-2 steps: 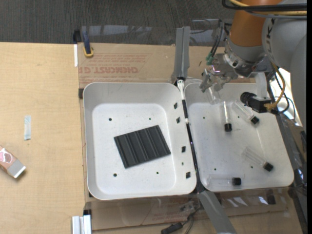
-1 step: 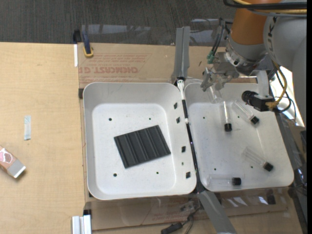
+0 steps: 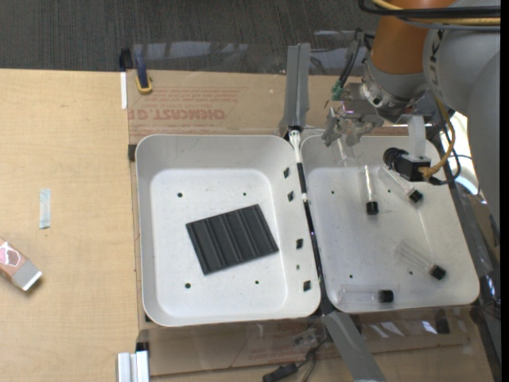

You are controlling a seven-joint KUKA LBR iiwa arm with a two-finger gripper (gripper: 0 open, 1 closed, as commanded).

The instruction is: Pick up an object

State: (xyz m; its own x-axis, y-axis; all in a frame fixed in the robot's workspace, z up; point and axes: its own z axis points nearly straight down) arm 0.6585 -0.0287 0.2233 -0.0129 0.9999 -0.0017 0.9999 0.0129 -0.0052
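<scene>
A black ribbed rectangular mat (image 3: 232,239) lies tilted in the middle of the left bin (image 3: 159,165). In the right bin (image 3: 453,293) lie several clear sticks with black caps: one (image 3: 371,191) near the middle back, one (image 3: 404,187) to its right, one (image 3: 421,261) at the right front. A small black-capped piece (image 3: 384,296) rests by the front wall. My gripper (image 3: 347,130) hangs over the far left corner of the right bin, above and apart from the sticks.
A raised divider (image 3: 301,189) with black clips separates the two bins. Brown cardboard (image 3: 199,106) lies behind the left bin. On the wooden bench at left sit a small pink and white item (image 3: 16,264) and a grey strip (image 3: 44,208).
</scene>
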